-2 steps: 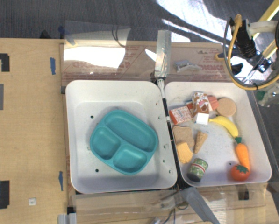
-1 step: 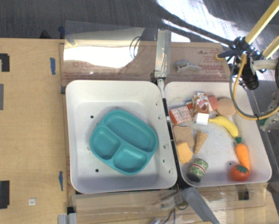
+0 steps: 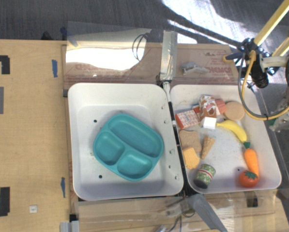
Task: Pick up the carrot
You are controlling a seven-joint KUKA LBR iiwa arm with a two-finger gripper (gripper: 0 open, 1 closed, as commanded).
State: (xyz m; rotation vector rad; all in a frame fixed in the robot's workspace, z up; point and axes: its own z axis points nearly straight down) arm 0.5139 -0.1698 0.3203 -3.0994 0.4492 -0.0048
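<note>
The carrot (image 3: 251, 161) is orange with a green top and lies lengthwise near the right wall of the right bin (image 3: 225, 154), green end pointing away from the front. A red tomato (image 3: 248, 178) touches its lower end. A yellow banana (image 3: 234, 129) lies just above its green top.
The right bin also holds a green can (image 3: 205, 174), bread slices (image 3: 190, 149), a cone (image 3: 207, 146), a red box (image 3: 187, 118), a white cube (image 3: 209, 123) and a round tan disc (image 3: 234, 111). A teal divided plate (image 3: 129, 146) sits in the left bin (image 3: 86, 105). Cables (image 3: 248, 88) hang at the right.
</note>
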